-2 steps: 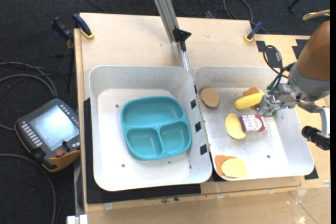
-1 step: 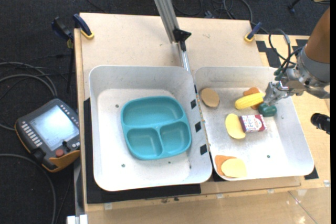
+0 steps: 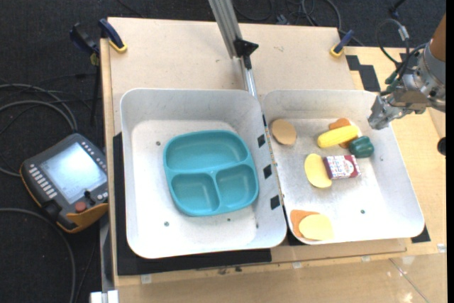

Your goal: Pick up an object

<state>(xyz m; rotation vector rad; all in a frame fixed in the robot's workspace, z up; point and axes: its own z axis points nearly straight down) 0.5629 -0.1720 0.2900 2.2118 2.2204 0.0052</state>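
Going from the left, we are looking at the left bin (image 3: 142, 117), which is carrying a teal divided tray (image 3: 211, 172) lying flat near its middle. Past the divider, the right bin (image 3: 397, 202) is holding the small things we are choosing among: a tan round piece (image 3: 284, 132) near the divider, a yellow oval piece (image 3: 317, 171) touching a small red-and-white packet (image 3: 341, 167), a yellow banana-shaped piece (image 3: 338, 137) with a dark green piece (image 3: 362, 147) just beside it, and an orange-and-yellow piece (image 3: 312, 225) at the near rim.

We are judging these as light, stiff toy foods, probably smooth and a little slippery. The banana-shaped piece is looking like the easiest take, pinched across its narrow middle; the packet is lying flat and may be hard to get under.

At the right, the claw (image 3: 381, 116) is hovering over the bin's far right corner, near the banana-shaped piece but apart from it. It is carrying nothing we can see, and we cannot tell how far it is open.
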